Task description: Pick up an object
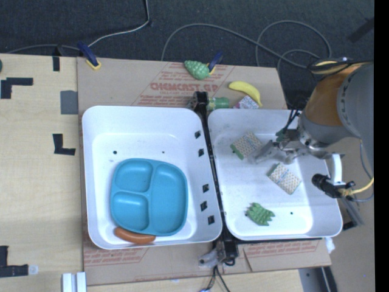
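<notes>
The gripper (271, 152) hangs with fingers spread, holding nothing — between two patterned packets: one (247, 145) just left, the other (285, 177) just nearer and right.

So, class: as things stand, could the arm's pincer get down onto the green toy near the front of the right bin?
Probably yes. The green toy lies alone on the bin floor, apart from the two patterned pads, with nothing on top. The pincer is in the same bin, just beyond it.
</notes>
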`<state>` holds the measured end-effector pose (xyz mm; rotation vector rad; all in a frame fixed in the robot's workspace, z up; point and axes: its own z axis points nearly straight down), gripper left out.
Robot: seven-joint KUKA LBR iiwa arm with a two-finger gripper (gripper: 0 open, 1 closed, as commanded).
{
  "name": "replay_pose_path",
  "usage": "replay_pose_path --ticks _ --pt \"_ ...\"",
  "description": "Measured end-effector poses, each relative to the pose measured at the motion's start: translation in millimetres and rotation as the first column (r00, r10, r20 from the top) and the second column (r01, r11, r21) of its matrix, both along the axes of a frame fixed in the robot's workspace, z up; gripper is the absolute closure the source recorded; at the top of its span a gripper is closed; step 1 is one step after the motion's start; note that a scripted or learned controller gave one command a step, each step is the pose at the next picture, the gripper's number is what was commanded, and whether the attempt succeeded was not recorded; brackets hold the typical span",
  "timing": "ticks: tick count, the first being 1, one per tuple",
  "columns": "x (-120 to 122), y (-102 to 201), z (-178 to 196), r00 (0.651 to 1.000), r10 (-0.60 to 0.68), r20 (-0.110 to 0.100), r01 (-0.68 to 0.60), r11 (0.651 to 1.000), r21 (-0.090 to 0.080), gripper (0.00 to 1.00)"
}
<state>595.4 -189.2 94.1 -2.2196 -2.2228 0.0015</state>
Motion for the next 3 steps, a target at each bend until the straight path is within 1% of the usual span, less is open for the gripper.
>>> replay_pose_path --ticks 1,2,3 --pt "63.1 -32.8 -7.1 1.0 0.002 0.003 -0.002 1.0 0.001 0.0" --pt "-11.9 48.7 -1.6 1.0 0.001 -0.002 -0.001 1.0 0.002 0.0" --pt "66.4 29.5 28.3 1.0 0.001 0.002 -0.001 1.0 -0.001 0.0"
